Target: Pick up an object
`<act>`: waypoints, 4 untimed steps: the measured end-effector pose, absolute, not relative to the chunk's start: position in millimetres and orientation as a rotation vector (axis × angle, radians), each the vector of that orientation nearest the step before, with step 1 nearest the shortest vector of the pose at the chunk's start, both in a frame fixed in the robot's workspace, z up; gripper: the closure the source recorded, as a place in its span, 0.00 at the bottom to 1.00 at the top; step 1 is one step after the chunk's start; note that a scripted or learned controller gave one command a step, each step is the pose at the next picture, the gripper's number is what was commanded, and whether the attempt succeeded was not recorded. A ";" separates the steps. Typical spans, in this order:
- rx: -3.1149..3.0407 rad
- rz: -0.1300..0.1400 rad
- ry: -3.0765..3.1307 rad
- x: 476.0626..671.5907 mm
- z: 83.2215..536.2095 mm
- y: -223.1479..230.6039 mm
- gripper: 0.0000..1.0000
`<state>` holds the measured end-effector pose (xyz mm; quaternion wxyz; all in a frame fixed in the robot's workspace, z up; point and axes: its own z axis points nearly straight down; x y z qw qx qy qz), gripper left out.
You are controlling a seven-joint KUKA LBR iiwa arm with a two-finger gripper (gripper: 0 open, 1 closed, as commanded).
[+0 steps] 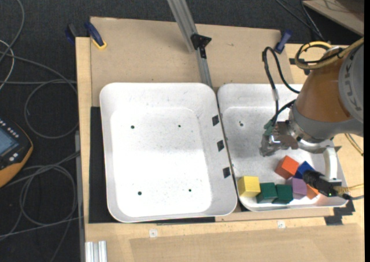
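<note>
Blocks crowd the near edge of the right bin (248, 102), just below the hand (270, 145): an orange block (286, 168) closest to it, a blue block (304, 169) touching that one's far side, then a purple block (299, 186), two green blocks (275, 192) and, furthest left, a yellow block (250, 185). Whether the hand is spread or pressed together cannot be told; it hangs low over the bin floor with no block seen in it. Left of the hand lies the left bin (156, 151) on the wooden worktop (144, 47).
</note>
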<state>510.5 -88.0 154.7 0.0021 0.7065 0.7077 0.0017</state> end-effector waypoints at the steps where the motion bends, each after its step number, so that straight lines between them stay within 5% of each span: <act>1: 2.215 0.008 2.219 513.3 219.1 -88.3 1.00; 2: 2.218 0.004 2.221 514.6 240.6 -88.1 1.00; 4: 2.215 0.003 2.227 541.1 241.8 5.5 1.00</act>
